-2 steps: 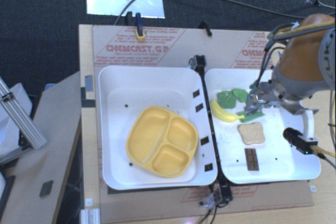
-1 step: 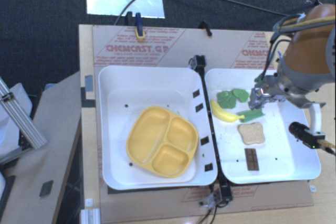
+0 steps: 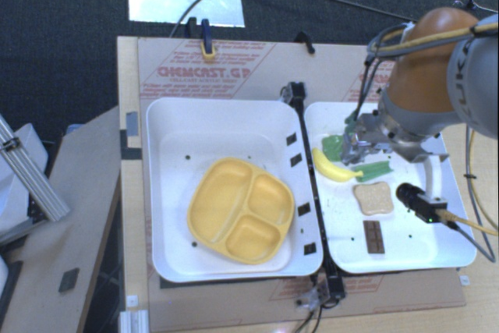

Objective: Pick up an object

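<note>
My gripper [image 3: 358, 150] hangs low in the right bin [image 3: 421, 249], near its back left part. It is right above a green item [image 3: 335, 145] and a longer green piece [image 3: 375, 169]. A yellow banana [image 3: 330, 167] lies just left of the gripper, by the divider. A slice of toast [image 3: 374, 200] sits in front of it, and a brown chocolate bar [image 3: 374, 236] lies nearer the front edge. The arm's body hides the fingertips and part of the green items.
The left bin [image 3: 171, 136] holds a yellow compartment plate [image 3: 241, 209]. A black camera unit with a cable [image 3: 419, 203] sticks out from the wrist over the right bin. Black clips [image 3: 295, 95] line the divider between the bins.
</note>
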Robot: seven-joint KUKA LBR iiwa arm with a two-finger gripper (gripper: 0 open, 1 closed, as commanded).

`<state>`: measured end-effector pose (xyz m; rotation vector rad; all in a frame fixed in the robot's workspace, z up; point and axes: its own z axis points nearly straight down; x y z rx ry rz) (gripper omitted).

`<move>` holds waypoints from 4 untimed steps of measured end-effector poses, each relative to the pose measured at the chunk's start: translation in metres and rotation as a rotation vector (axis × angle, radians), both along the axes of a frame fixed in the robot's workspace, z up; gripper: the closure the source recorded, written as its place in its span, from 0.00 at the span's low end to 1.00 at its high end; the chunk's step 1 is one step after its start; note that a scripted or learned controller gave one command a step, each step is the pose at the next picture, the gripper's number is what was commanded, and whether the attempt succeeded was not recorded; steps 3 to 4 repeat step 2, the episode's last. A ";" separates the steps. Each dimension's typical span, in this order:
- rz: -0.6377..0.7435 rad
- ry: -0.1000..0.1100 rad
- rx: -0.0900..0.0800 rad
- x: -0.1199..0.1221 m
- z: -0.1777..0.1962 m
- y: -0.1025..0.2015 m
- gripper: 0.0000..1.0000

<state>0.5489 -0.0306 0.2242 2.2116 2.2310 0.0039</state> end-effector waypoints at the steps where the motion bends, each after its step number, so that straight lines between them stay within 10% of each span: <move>1: 0.001 0.000 0.000 -0.003 -0.008 0.048 1.00; 2: 0.002 0.000 0.001 0.000 0.003 0.101 1.00; 4: 0.002 0.000 0.001 0.000 0.003 0.101 1.00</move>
